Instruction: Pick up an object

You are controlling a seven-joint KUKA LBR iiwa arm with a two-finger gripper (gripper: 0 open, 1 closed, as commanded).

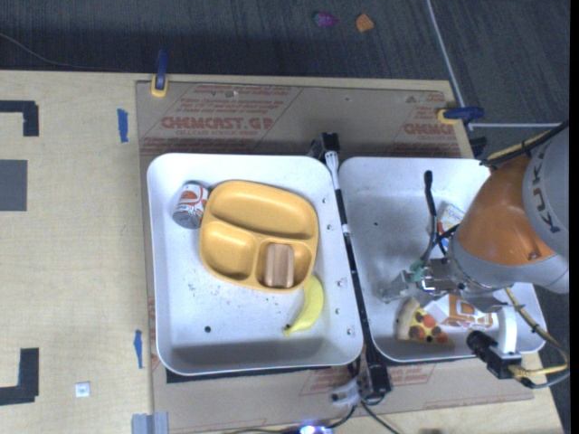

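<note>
My gripper (pixel 418 284) hangs low over the right bin (pixel 380 197), in its lower middle, under the orange band of the arm (pixel 507 224). Just below it lies a flat colourful packet (pixel 432 322) with red and yellow print, touching or nearly touching the gripper's tip. In the left bin (pixel 172 324) a yellow divided tray (pixel 258 229) holds a brown block (pixel 278 265) in its lower right compartment. A small can (pixel 189 204) lies on its side at the tray's upper left. A banana (pixel 309 307) rests by the tray's lower right corner.
The wall between the two bins (pixel 344 242) runs just left of the gripper. Black cables (pixel 431 202) hang over the right bin's upper part. The bins stand on a cardboard sheet (pixel 289 116) held by clamps.
</note>
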